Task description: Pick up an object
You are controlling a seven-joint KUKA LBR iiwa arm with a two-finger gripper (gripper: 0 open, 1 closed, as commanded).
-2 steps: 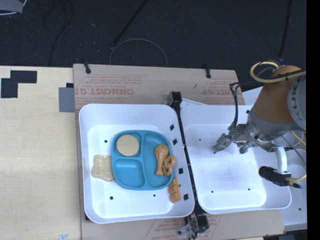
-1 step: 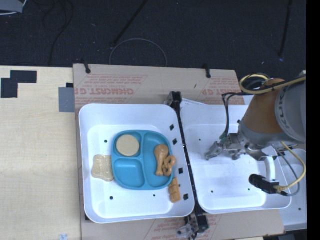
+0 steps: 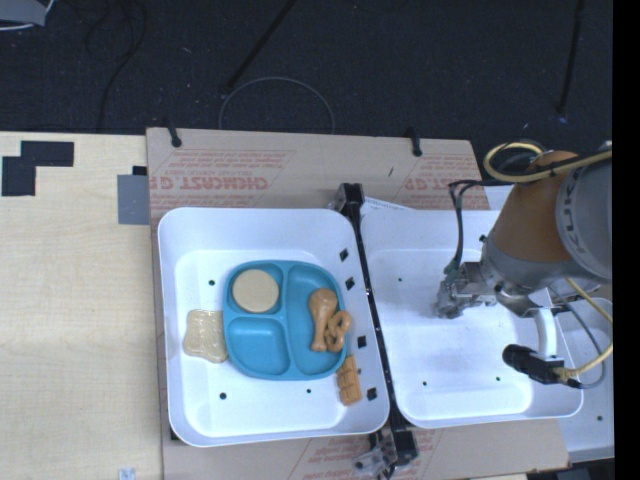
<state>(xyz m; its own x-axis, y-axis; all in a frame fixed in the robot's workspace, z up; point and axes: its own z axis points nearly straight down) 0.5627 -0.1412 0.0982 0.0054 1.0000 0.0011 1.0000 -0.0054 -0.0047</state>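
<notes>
The left bin (image 3: 200, 230) holds a blue divided plate (image 3: 262, 350). On the plate lie a round tan cookie (image 3: 254, 290) and a brown pretzel-like piece (image 3: 328, 319). A pale cracker (image 3: 205, 334) rests on the bin floor left of the plate, and a small brown snack piece (image 3: 348, 380) lies just below the plate's right corner. My gripper (image 3: 452, 299) hangs low over the right bin (image 3: 470, 388), near its middle right, far from all these objects. Nothing shows between its fingers.
A black divider clamp (image 3: 356, 268) runs between the two bins. Cables (image 3: 460, 218) loop beside the arm's wrist, and a black fitting (image 3: 530, 364) hangs over the right bin's lower right. Cardboard lies under both bins.
</notes>
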